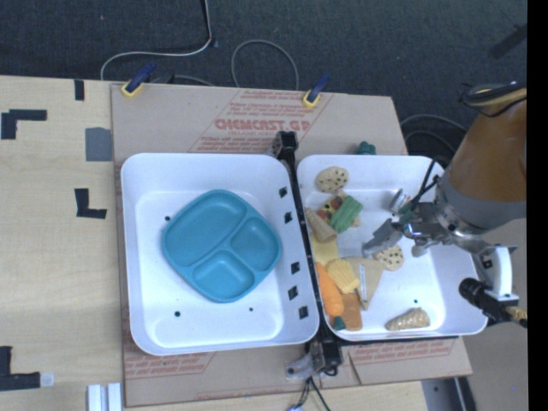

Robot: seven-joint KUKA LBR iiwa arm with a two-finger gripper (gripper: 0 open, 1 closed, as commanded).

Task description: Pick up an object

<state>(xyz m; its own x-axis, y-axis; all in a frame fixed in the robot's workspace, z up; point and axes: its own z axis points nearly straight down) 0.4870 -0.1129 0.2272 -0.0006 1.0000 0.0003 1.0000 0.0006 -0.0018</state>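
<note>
While the gripper (383, 240) hovers (right bin (428, 171)), a cookie (392, 258) lies beside it.

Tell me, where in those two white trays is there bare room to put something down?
Left bin: bare floor rings the blue plate, widest toward its near wall. Right bin: free between the cracker and carrot; crowded along the divider, where the toy food piles up.

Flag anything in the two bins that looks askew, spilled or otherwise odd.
Little stands out. The blue sectioned plastic plate lies rotated in the left white bin, its sides not square with the walls. The toy food pieces sit jumbled against the right white bin's left wall. Nothing looks spilled or damaged.
</note>
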